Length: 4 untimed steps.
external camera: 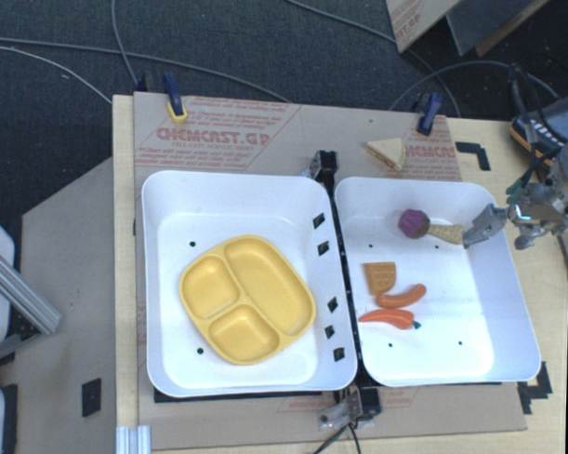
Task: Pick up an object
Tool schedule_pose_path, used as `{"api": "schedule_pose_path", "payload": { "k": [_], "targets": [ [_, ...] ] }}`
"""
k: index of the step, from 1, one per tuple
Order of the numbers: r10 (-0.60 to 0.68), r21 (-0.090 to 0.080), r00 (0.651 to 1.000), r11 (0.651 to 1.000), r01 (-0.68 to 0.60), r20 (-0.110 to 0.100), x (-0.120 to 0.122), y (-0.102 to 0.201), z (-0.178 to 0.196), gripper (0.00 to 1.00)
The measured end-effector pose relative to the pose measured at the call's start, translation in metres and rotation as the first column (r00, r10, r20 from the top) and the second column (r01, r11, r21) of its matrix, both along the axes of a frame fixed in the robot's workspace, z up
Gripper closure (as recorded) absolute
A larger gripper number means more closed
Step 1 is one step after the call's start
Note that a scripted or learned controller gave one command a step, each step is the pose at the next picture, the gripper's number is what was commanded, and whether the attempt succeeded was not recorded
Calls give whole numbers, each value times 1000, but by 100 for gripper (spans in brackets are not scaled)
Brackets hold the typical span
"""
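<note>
I've got the gripper (493,229) sitting at the right bin's (503,355) far right edge, fingers spread apart, nothing between them. Just beside its tip: a purple ball (413,223) with a tan cone piece (445,233) touching it, near the bin's far edge. Mid-bin: orange cracker (380,275), sausage (402,295), carrot (388,317), close together. Left bin (162,264) carries a yellow divided tray (247,298). Sandwich wedge (387,152) on the bench beyond the right bin
</note>
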<state>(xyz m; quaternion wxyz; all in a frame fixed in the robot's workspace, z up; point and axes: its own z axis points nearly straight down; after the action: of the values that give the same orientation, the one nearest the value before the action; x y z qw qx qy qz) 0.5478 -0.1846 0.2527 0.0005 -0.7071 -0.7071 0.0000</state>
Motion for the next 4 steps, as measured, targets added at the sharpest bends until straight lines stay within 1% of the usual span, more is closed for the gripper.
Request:
{"api": "schedule_pose_path", "payload": {
  "k": [1, 2, 3, 4],
  "targets": [
    [-1, 2, 1000, 1000, 1, -5, -5, -3, -44, 0],
    [-1, 2, 1000, 1000, 1, -5, -5, -12, -92, 0],
    [0, 3, 1000, 1000, 0, -6, -5, -2, -140, 0],
    [0, 0, 1000, 1000, 0, 2, -3, -3, -126, 100]
  ]
}}
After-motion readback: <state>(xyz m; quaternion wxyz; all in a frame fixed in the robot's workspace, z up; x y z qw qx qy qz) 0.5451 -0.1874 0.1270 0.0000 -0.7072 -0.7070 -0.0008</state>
